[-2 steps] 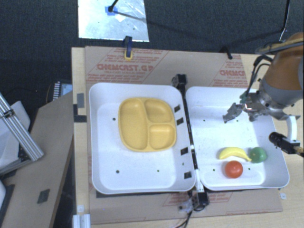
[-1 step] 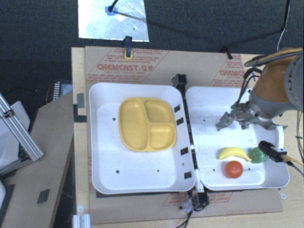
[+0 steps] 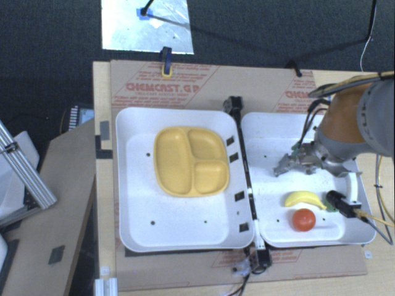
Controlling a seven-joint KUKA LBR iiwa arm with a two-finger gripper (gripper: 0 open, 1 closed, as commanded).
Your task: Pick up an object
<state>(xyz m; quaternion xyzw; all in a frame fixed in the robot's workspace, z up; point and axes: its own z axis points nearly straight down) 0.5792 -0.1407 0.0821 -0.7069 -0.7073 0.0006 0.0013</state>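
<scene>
Dark carpet surrounds your desk (image 3: 105, 165), which is topped with a cardboard sheet printed CHEMCAST, with two white bins side by side on it.

Nearest the camera, in the right bin (image 3: 265, 227), you've got a red tomato (image 3: 303, 219) close to the front wall. Just behind it and nearly touching lies a yellow banana (image 3: 303, 199), curved, its dark stem end pointing right toward a black fitting with yellow cabling at the bin's right wall.

Further back in the same bin, the pincer (image 3: 290, 164) sits low over the bin floor, behind and slightly left of the banana, apart from both fruits. Its metal fingers point left, toward the divider. You can't tell from this angle whether they're spread or pressed together; nothing is visible between them. The grey arm (image 3: 352, 128) with its orange band comes in from the right edge, cables looping over it.

Left bin (image 3: 133, 227): a yellow three-compartment plate (image 3: 188, 161) lies flat near the centre, slightly toward the back.

Black clips run along the seam between the bins.

Beyond the bins, a yellow clamp (image 3: 166, 63) grips the cardboard's back edge. Farthest out, a reflective silver sheet (image 3: 146, 17) lies on the carpet with a blue tape patch.
</scene>
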